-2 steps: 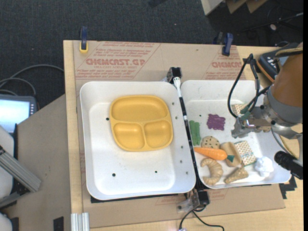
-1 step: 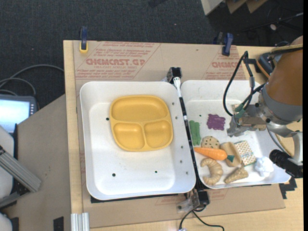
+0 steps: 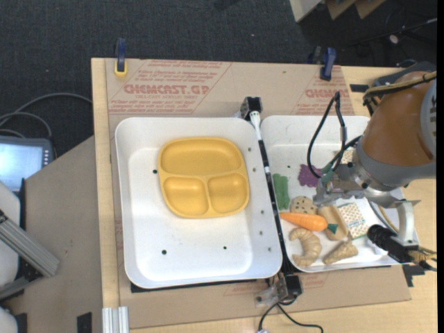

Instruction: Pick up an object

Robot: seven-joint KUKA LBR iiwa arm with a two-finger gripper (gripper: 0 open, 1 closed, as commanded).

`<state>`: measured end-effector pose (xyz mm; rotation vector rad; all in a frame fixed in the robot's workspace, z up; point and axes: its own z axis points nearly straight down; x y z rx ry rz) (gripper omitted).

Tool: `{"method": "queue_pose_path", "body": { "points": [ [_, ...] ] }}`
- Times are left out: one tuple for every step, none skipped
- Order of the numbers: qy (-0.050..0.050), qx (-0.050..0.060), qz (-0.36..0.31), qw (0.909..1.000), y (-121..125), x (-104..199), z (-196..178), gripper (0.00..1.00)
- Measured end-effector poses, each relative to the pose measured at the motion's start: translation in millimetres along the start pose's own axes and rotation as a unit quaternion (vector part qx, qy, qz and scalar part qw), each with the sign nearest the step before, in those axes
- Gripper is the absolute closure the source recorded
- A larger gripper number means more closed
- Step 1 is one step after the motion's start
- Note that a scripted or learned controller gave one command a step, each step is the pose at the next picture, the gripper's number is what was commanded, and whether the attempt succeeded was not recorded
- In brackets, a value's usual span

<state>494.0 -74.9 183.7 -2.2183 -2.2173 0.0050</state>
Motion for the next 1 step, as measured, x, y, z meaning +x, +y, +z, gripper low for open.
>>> {"method": "queue_pose_path", "body": {
  "points": [
    [-0.004,-0.006,0.005,1.0000,-15.9,-98.3,-49.9,1.00]
  ]
}}
